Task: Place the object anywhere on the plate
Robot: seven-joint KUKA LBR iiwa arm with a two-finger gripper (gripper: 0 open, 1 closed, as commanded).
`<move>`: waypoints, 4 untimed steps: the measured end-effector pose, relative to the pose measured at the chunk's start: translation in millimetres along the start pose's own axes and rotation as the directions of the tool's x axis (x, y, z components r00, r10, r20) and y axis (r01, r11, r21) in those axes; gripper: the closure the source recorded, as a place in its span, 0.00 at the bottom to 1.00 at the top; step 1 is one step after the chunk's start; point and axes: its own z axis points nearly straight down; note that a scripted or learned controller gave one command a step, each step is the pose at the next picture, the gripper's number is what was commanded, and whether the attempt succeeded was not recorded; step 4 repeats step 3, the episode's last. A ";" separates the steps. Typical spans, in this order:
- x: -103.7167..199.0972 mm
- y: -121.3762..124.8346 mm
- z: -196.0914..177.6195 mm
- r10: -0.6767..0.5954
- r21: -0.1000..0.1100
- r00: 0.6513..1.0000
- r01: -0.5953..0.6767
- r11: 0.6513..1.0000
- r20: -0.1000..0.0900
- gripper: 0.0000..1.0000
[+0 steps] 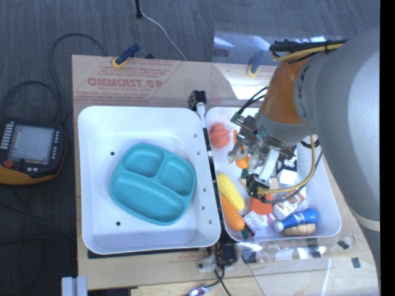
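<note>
The gripper (pixel 242 155) hangs low over the right bin (pixel 328 206), near the bin's back left corner. The view does not show how far open it is, so that cannot be told. A small orange thing (pixel 242 163) sits right at its tip. It is too hidden to tell if the gripper has hold of it or if it just lies there in the bin.

The big grey arm (pixel 361 122) with its orange band (pixel 285 100) comes in from the right and covers much of that bin.

Just to the left of the gripper lies a round red-orange toy fruit (pixel 218 134), close to the bin's left wall. Nearer the front lies a yellow toy corn cob (pixel 229 190), and a toy carrot (pixel 232 215) lies just beside it. A red piece (pixel 262 206) and a small white and red packet (pixel 254 221) are next to the carrot. At the front right lie a blue and white bottle (pixel 301 217) and a tan lumpy thing (pixel 299 229), which touch each other.

The plate (pixel 154 180) is light blue with three parts. It sits in the middle of the left bin (pixel 99 134), well apart from the gripper and the toys.

Both bins sit side by side on a brown board (pixel 123 82). A hand controller with a screen (pixel 31 150) lies on the grey floor to the left.
</note>
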 end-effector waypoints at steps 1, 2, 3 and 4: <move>53.5 -49.5 -20.5 0.044 0.000 0.999 -0.044 0.999 -0.005 1.00; 51.4 -48.4 -19.9 0.047 0.000 0.999 -0.047 0.999 -0.003 0.00; 51.4 -48.4 -19.9 0.047 0.000 0.999 -0.047 0.999 -0.003 0.00; 51.4 -48.4 -19.9 0.047 0.000 0.999 -0.047 0.999 -0.003 0.00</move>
